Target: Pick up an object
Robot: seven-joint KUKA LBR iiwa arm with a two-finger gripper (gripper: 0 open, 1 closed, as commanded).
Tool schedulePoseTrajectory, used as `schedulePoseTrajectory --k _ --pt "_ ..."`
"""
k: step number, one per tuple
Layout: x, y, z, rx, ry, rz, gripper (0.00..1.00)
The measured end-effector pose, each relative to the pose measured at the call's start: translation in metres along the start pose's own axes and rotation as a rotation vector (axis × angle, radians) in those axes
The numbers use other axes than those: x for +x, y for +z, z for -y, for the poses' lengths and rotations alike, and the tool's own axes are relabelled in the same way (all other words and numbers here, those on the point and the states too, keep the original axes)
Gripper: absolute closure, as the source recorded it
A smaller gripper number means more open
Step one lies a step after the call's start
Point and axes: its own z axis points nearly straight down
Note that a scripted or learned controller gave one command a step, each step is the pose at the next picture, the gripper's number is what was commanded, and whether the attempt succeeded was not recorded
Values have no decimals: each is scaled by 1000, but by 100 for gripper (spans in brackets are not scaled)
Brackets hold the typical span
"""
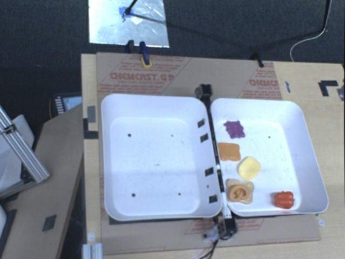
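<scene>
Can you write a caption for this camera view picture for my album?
Two white bins: the right bin holds purple grapes, an orange slab, a yellow piece, a pretzel and a red pepper.

Left bin [116, 144] open; right bin [302, 139] w/ toys [239, 167].

Dark carpet [43, 31] round a wood bench [307, 85].
Foil sheet [128, 14] on floor at top, black cable [205, 35] across it, alu. rail [19, 144] at left, brown board [178, 74] on bench.

five small items [249, 168] in the right bin [307, 144]
</scene>
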Motion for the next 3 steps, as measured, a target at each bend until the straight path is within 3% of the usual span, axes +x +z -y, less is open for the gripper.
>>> schedulePoseTrajectory --k 1,2,3 --pt "73 110 -13 15 -19 -6 100" --pt "-19 33 0 -4 0 1 100" --pt "78 113 0 12 -21 -7 100"
